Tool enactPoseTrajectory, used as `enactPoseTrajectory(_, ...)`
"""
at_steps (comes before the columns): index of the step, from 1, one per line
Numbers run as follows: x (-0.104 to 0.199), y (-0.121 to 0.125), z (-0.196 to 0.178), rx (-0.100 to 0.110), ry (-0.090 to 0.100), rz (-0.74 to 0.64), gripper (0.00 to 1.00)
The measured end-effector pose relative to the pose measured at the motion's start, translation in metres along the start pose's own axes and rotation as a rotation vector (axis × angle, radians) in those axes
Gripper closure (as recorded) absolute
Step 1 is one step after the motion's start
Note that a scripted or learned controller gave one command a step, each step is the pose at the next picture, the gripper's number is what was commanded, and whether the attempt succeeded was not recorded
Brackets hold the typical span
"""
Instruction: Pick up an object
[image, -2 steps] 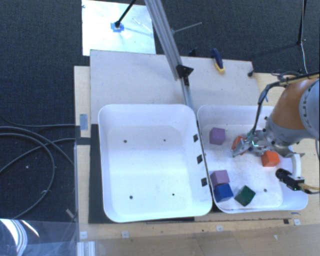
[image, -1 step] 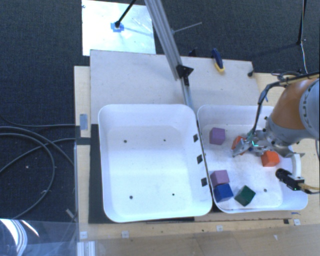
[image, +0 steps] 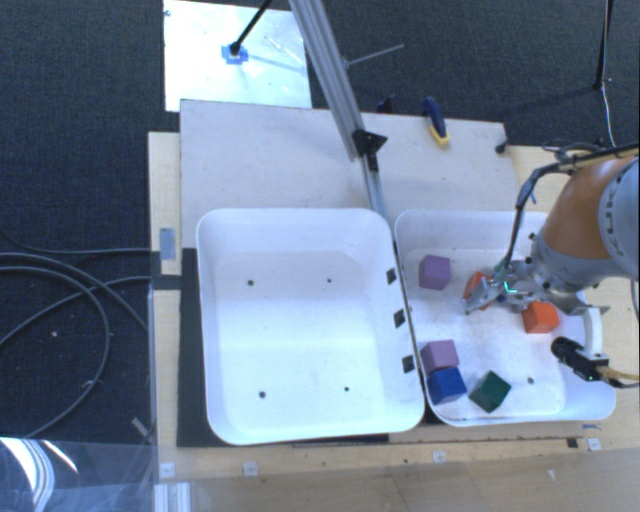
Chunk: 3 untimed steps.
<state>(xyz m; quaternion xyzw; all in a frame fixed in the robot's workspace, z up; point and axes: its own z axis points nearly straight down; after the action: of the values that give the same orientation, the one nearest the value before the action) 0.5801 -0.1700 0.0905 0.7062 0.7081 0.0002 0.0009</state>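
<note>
right bin (image: 600, 405): 2 purple, blue, green, orange blocks
orange block (image: 540, 317): just right of claw (image: 487, 292)
claw state: can't tell

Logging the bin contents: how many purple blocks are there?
2, both in the right bin: one near its back left, one at the front left beside the blue block. The arm may hide others.

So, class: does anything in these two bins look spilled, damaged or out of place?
Nothing stands out. The blocks sit scattered inside the right bin, and the gripper hangs above them near an orange block.
</note>
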Motion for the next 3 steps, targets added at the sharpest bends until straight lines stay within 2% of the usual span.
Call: enactPoseTrajectory(3, 0.0000, 0.0000, 0.0000, 0.000, 0.000, 0.000, 0.00)
